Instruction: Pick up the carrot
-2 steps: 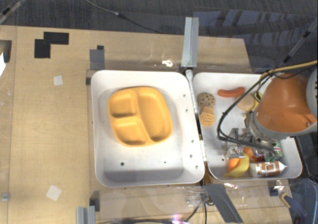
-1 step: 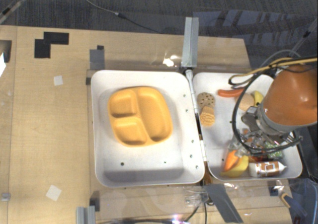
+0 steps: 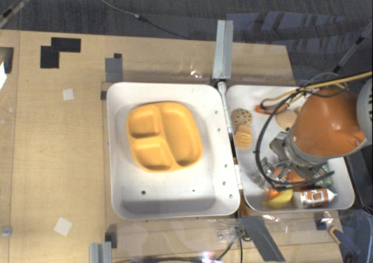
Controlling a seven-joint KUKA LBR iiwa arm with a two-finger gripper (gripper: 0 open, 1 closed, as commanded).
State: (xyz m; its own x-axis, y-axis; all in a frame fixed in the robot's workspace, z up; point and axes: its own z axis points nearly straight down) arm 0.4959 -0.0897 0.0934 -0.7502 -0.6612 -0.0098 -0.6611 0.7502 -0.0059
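- A small bottle [image 3: 315,198] and a yellow fruit [image 3: 283,198] are lying at the near edge of the right bin [image 3: 250,189], out of the way.
- Just past them, the gripper [image 3: 284,175] is hanging low over an orange bit that I take to be the carrot [image 3: 296,178], likely to grab it.
- The carrot is hiding partly under the gripper, and I cannot tell if the gripper is apart or together.
- The arm [image 3: 326,122] is leaning in from the right and covering that side.
- Farther off, a cone [image 3: 243,137] and a cookie [image 3: 242,117] are sitting by the left wall.
- A yellow plate [image 3: 165,136] is resting in the left bin [image 3: 134,197], well apart.
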